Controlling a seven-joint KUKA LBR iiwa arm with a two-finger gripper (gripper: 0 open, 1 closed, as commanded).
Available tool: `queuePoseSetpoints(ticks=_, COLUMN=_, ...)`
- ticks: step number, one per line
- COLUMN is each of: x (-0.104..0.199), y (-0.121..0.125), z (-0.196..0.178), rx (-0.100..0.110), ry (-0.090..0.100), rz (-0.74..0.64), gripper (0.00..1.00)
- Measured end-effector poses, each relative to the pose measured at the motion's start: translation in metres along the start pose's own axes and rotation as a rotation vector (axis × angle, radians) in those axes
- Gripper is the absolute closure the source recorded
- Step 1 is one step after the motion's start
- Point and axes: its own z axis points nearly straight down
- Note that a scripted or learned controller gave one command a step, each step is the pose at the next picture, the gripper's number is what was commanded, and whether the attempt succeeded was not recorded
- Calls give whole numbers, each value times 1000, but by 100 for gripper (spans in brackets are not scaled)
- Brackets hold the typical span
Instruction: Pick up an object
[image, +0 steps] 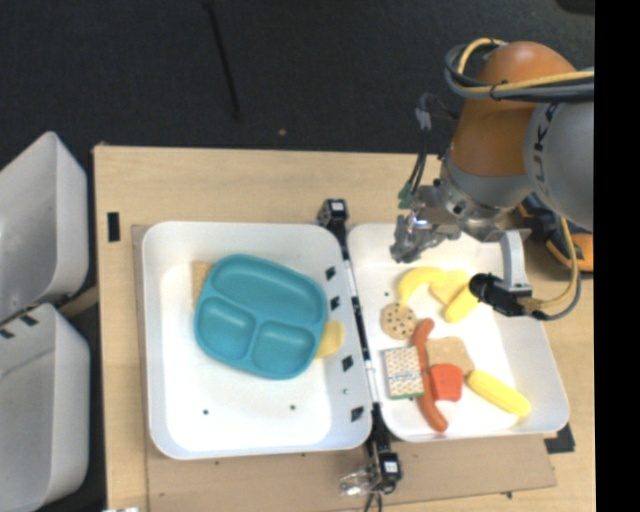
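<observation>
The right bin (535, 345) holds toy food: a yellow banana-like piece (420, 282), a yellow chunk (455, 298), a round cookie (397, 321), a red sausage (427, 380), a toast slice (450, 352), an orange-red piece (446, 383), a waffle cracker (402, 372) and a yellow corn-like piece (499, 392). My gripper (412, 240) hangs at the bin's back left corner, just above the banana piece. Nothing is visible between its fingers.
The left bin (170, 400) holds a teal divided plate (262, 316) lying on a tan slice (203, 275), with a yellow piece (331, 338) at its right edge. Black clips line the divider (352, 330) between bins. A black cable plug (495, 292) hangs over the right bin.
</observation>
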Motion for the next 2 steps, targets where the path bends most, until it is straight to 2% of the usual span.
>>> queuePoseSetpoints(ticks=2, x=67, y=-74, z=5, rx=2, ry=0, rz=1, gripper=100)
